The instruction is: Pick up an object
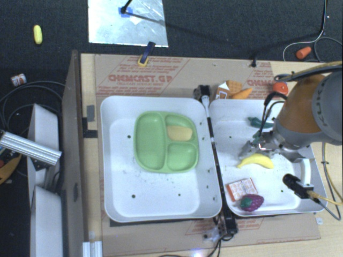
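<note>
though partly covered, "chemcast gp" on board

"CHEMCAST GP" on board, repeated

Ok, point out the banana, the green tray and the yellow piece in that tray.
banana [256, 161], camera view, middle of its curve.
green tray [149, 142], camera view, floor of its large left compartment.
yellow piece [179, 133], camera view, its centre, in the upper right compartment.

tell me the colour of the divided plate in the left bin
Light green, seen in the camera view.
</note>
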Available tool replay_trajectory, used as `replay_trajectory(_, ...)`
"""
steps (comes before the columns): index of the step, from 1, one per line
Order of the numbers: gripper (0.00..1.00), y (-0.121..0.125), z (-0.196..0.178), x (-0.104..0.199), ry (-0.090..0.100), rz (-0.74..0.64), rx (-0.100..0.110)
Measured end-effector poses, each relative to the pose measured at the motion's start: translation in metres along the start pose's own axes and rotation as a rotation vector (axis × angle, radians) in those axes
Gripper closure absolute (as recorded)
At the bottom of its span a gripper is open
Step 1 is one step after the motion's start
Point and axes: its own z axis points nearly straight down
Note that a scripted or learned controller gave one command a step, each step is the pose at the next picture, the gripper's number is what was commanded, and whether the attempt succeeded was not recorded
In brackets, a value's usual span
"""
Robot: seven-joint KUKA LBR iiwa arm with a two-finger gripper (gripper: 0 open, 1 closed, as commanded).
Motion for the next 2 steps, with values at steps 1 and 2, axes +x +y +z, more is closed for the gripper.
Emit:
replay_trajectory(1, 1.0, 0.0024, -0.011, 0.0024, 0.001, -0.004, -0.005)
replay_trajectory(2, 0.0, 0.0022, -0.0106, 0.0025, 0.002, -0.004, -0.004)
